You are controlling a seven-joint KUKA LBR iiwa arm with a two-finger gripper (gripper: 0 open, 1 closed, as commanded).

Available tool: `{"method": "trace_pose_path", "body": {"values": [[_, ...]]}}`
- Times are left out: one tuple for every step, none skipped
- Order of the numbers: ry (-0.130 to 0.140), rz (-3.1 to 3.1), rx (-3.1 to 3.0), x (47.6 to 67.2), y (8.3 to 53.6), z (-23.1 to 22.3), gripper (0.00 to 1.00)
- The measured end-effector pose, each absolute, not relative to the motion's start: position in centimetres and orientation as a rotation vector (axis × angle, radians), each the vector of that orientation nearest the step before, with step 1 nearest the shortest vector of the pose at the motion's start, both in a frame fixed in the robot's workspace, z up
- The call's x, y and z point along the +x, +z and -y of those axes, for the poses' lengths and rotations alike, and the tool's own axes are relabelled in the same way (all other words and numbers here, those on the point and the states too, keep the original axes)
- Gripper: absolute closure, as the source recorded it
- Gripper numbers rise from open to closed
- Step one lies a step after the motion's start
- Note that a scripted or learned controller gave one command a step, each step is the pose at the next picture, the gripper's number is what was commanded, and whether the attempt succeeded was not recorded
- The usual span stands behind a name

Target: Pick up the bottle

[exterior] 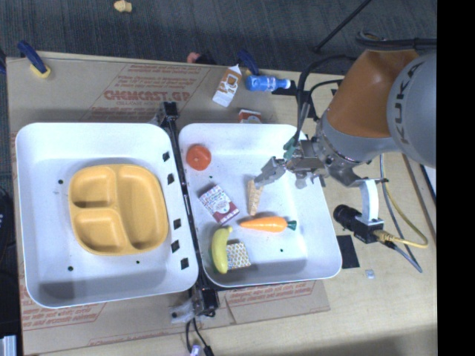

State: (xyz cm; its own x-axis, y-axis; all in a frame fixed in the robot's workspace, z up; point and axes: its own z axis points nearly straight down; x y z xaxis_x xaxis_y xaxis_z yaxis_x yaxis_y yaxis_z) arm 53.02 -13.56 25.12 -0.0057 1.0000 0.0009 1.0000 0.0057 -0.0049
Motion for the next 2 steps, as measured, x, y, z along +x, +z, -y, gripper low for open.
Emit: {"method": "trace_pose_path", "body": {"values": [[0.007,2.228,-2.206,53.0,26.1,13.5,1.0],[0.003,2.263,-2.174,47.6,28.3,19.9,1.0]]}}
